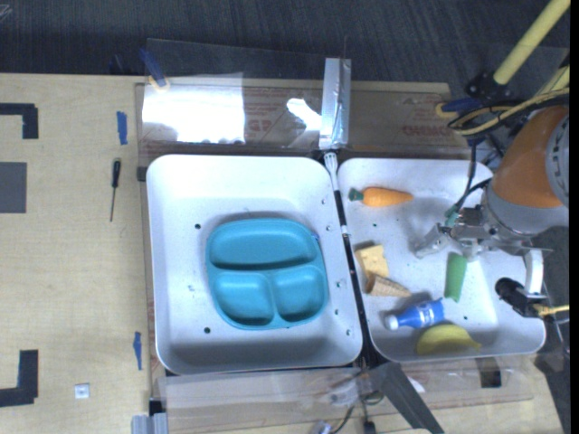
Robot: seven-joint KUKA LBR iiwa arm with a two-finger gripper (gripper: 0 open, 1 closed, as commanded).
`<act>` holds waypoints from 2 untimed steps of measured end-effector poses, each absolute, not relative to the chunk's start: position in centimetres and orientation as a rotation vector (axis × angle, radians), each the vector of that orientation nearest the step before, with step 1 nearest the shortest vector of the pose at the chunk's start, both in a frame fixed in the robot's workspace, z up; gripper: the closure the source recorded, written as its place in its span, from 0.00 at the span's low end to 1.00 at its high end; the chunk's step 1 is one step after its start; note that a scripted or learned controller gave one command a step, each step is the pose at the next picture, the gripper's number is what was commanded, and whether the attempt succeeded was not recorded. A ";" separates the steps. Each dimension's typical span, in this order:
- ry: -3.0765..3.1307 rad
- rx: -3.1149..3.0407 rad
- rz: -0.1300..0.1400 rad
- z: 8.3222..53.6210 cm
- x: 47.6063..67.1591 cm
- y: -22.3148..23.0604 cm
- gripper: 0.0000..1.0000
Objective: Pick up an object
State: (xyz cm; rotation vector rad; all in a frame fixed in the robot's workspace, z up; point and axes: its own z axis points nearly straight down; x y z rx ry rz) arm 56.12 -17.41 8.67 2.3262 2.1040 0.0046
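The right bin (507, 328) holds several small items. An orange carrot (381, 197) lies at its far left. A yellow wedge (371, 261) and a tan cone (390, 287) sit by the divider. A blue bottle with a white cap (415, 316) and a yellow fruit (445, 337) lie near the front wall. A green cylinder (455, 276) lies in the middle, pointing front to back. My gripper (457, 237) hangs low over the bin, just above the cylinder's far end. The wrist hides whether it touches the cylinder.
The left bin (172, 197) holds a blue divided tray (267, 269). The grey arm with its orange band (534, 165) and cables cover the right bin's right side. A clear plastic sheet and metal bracket (335, 102) stand behind the bins.
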 end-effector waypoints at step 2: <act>2.273 2.161 0.006 8.7 50.3 -16.5 0.00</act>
